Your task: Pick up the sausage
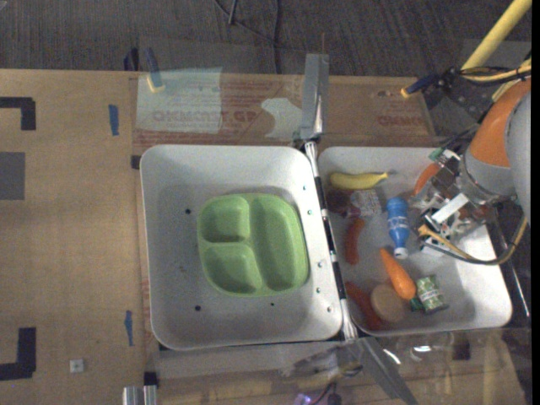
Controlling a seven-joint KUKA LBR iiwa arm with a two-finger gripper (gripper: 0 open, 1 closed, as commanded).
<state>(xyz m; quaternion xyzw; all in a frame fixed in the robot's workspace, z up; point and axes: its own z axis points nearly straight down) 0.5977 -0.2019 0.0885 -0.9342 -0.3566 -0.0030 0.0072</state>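
The sausage (353, 239), a short reddish-brown link, lies in the left part of the right bin (481, 298), close to the wall between the bins. My gripper (430, 223) hangs over the right half of that bin, to the right of a blue bottle (396, 224) and well apart from the sausage. Cables and the wrist hardware clutter the gripper's tip.
Around the sausage in the right bin are a banana (359, 178), a carrot (397, 274), a green can (429, 294), a tan round item (388, 304) and a red elongated item (361, 300). The left bin (169, 184) holds a green divided tray (253, 245).
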